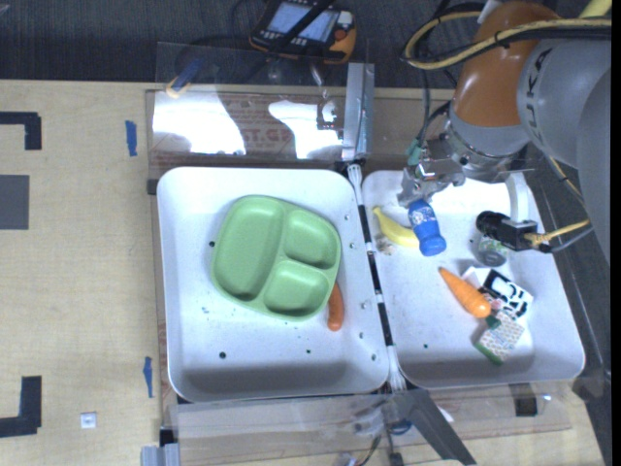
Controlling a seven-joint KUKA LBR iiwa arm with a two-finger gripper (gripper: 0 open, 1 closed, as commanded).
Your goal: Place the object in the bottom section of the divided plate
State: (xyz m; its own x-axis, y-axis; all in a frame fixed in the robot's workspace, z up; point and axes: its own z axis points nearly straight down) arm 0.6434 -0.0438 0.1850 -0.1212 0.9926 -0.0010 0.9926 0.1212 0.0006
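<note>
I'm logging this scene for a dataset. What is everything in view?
green divided plastic plate: one, green, middle of left bin
small orange carrot-shaped toy: one, orange, left bin, at plate's right edge
yellow toy banana: one, yellow, right bin, left side
blue plastic bottle: one, blue, white cap, right bin, beside the banana
larger orange toy carrot: one, orange, middle of right bin
black-and-white small block: one, right of that carrot
patterned flat packet: one, pale and green, right bin's front
shallow white bins: two, white, side by side
robot arm: one, grey, orange band, from right
hand: one, grey, over the bottle
</note>
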